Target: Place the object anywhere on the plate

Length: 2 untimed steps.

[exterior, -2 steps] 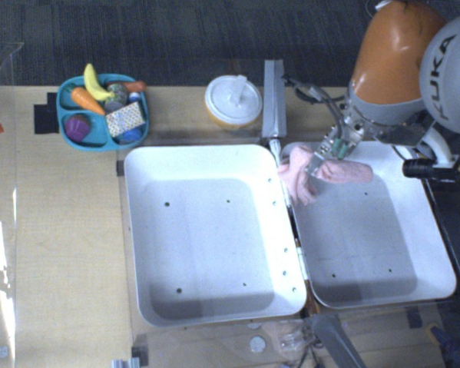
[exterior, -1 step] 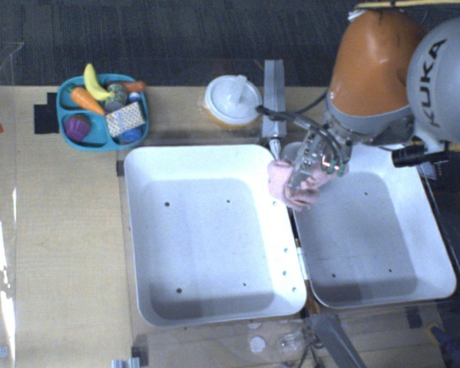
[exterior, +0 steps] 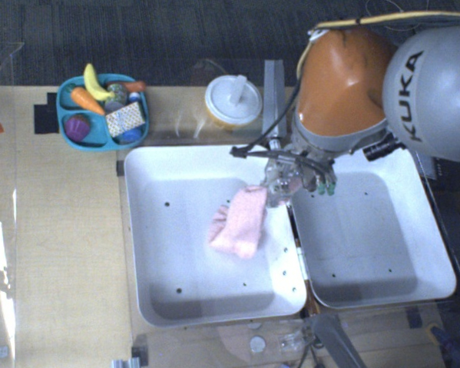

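Observation:
A pink soft cloth-like object [exterior: 240, 221] lies in the left white bin [exterior: 172, 244], right of its middle, stretched from lower left to upper right. My gripper [exterior: 279, 188] hangs under the orange-banded wrist, over the divide between the two bins. It is right at the object's upper right end, and whether it touches the object is unclear. The blue divided plate [exterior: 67, 122] sits on the bench beyond the left bin's far left corner. It carries toy food: a banana [exterior: 94, 83], a carrot [exterior: 86, 100] and other pieces.
A white lidded cup [exterior: 233, 101] stands behind the left bin. The right white bin [exterior: 371, 241] lies beside it, partly under the arm [exterior: 378, 71]. A vertical metal post [exterior: 273, 100] rises behind the bins' shared wall.

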Available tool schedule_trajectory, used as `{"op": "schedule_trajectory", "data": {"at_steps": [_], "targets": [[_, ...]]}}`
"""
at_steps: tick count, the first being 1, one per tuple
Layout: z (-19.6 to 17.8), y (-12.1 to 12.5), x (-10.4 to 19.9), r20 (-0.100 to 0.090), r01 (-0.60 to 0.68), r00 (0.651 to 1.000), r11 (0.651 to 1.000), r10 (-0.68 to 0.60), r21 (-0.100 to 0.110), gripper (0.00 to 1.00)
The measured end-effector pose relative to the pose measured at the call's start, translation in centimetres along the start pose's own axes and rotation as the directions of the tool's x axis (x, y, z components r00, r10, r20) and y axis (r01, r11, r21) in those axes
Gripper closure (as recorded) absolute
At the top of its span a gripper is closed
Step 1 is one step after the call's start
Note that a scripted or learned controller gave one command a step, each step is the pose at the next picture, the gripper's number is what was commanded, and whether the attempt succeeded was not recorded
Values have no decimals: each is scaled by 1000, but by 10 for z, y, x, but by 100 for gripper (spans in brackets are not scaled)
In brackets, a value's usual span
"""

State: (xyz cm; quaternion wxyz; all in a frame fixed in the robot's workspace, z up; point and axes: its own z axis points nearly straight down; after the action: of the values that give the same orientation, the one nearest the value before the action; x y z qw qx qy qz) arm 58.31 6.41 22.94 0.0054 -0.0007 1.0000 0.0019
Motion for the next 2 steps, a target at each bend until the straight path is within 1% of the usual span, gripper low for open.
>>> {"op": "schedule_trajectory", "data": {"at_steps": [1,2], "targets": [[-10,44,26,-1,5,1000,1000,-5,0,100],[-2,85,55,-4,4,1000,1000,-4,0,100]]}}
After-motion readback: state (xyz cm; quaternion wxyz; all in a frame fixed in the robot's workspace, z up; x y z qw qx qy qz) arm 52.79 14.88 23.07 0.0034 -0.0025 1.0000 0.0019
